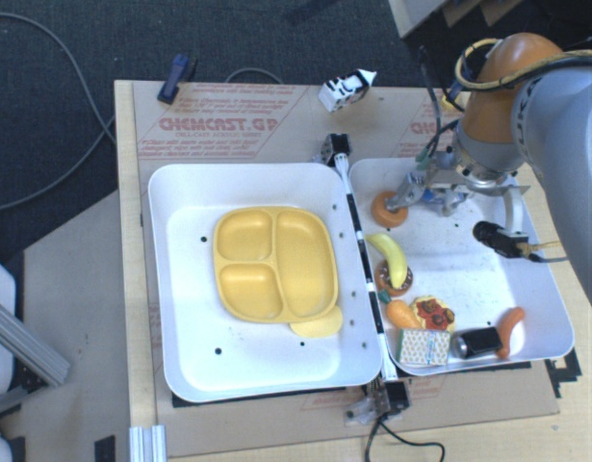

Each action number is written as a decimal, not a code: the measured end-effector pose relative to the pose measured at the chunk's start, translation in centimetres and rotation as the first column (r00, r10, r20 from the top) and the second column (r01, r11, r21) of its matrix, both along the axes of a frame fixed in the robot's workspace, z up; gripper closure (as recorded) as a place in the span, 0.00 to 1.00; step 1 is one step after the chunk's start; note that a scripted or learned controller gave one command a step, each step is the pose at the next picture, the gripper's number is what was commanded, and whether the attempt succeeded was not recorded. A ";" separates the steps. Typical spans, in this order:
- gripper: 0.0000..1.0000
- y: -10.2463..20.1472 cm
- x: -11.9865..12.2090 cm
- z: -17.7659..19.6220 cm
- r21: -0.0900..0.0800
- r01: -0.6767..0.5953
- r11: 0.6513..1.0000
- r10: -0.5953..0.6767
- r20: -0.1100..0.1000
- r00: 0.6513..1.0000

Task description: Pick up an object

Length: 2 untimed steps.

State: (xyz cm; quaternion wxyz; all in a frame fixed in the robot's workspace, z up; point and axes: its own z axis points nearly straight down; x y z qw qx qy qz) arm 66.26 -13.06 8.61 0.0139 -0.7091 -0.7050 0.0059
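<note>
Gripper (411,198) at right bin's (555,306) far left corner, beside orange disc (389,210); grip state indiscernible; bench board (218,123) behind reads "CHEMCAST".

Bench clutter outside the pick set.
Left bin (170,258) holds a yellow divided plate (274,263) with a small yellow piece (317,328) poking out under its near right corner. Brown cardboard sheet (228,123) with red print covers the bench (141,393) behind the bins. Blue clip (174,77) sits at the cardboard's far left edge, small black-and-white carton (347,89) at its far middle. Dark carpet floor (64,56) around, grey cable (45,37) curving across it.
</note>
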 end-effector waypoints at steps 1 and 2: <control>0.00 3.1 -0.1 0.1 -0.017 0.006 1.000 -0.006 0.003 1.000; 1.00 3.5 -0.1 1.1 -0.008 0.003 1.000 -0.003 -0.004 1.000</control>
